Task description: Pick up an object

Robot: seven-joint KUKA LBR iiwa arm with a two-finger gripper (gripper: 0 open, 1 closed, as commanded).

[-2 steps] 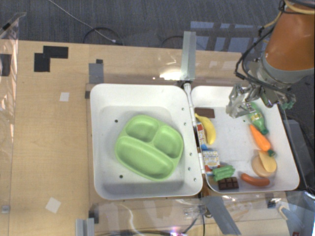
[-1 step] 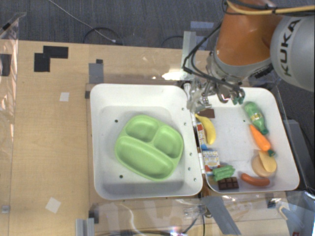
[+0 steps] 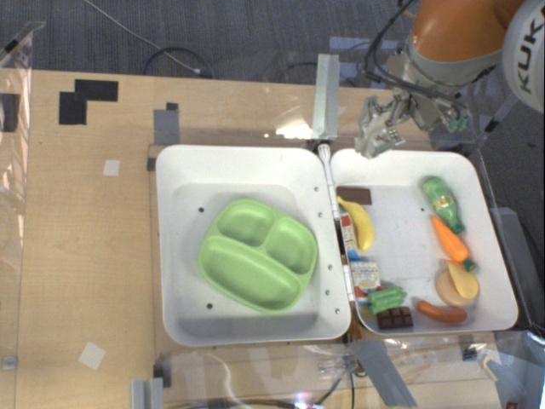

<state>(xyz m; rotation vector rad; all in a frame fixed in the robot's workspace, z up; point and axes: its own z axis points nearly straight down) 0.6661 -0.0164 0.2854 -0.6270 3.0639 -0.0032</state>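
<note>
My gripper (image 3: 375, 136) hangs over the far left corner of the right bin (image 3: 400, 170), above the bin's rim, with nothing between its fingers. Below it, against the bin's left wall, lies a yellow banana (image 3: 361, 222) with a brown block (image 3: 355, 197) just beyond it. A green bottle (image 3: 442, 201) and an orange carrot (image 3: 450, 239) lie along the right side. At the near end sit a small carton (image 3: 364, 274), a green piece (image 3: 386, 299), a chocolate bar (image 3: 394, 318), a sausage (image 3: 441, 313) and a tan pear-shaped piece (image 3: 458, 285).
The left bin (image 3: 183, 186) holds a green divided plate (image 3: 258, 254). A metal post (image 3: 326, 96) stands behind the divider between the two bins. Cables hang around the arm's wrist (image 3: 400, 75) at the upper right.
</note>
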